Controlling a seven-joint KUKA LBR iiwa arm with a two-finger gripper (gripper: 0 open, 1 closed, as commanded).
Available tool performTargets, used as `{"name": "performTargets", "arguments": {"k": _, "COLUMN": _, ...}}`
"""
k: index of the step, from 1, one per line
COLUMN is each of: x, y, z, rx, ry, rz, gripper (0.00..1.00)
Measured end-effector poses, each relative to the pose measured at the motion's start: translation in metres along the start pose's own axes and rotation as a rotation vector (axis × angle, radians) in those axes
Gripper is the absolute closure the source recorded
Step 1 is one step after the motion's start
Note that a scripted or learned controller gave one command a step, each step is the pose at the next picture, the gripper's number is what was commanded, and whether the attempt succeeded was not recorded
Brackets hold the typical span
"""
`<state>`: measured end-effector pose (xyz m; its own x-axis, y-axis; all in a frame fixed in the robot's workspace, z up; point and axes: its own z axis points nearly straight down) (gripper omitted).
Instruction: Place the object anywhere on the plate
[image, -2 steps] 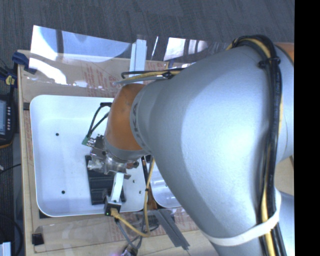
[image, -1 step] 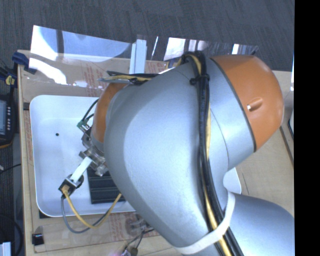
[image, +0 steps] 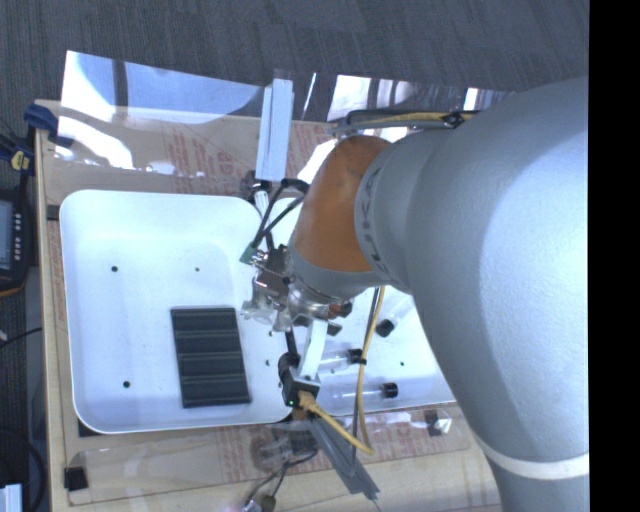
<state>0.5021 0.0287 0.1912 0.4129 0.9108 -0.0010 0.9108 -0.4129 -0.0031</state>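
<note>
The arm (image: 470, 250) came in from the right and covered most of the right bin (image: 420, 385). The pincer (image: 285, 305) sat at the wrist end, over the divide between the two bins; can't tell how it stood. A dark ribbed rectangular plate (image: 210, 356) lay flat in the left bin (image: 120, 300), near side, just left of the pincer and apart from it. A clear syringe-like object (image: 372, 392) lay in the right bin, near-right of the pincer, not between anything. Yellow cable (image: 345, 432) trailed over the tabletop (image: 150, 465).
</note>
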Motion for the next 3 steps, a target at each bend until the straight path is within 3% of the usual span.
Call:
{"name": "performTargets", "arguments": {"k": 1, "x": 0.044, "y": -0.049, "z": 0.001, "rx": 0.005, "ry": -0.002, "rz": 0.226, "gripper": 1.0}}
{"name": "performTargets", "arguments": {"k": 2, "x": 0.124, "y": -0.087, "z": 0.048, "rx": 0.005, "ry": -0.004, "rz": -0.134, "gripper": 1.0}}
{"name": "performTargets", "arguments": {"k": 3, "x": 0.072, "y": -0.061, "z": -0.003, "rx": 0.0, "ry": 0.0, "rz": 0.156, "gripper": 1.0}}
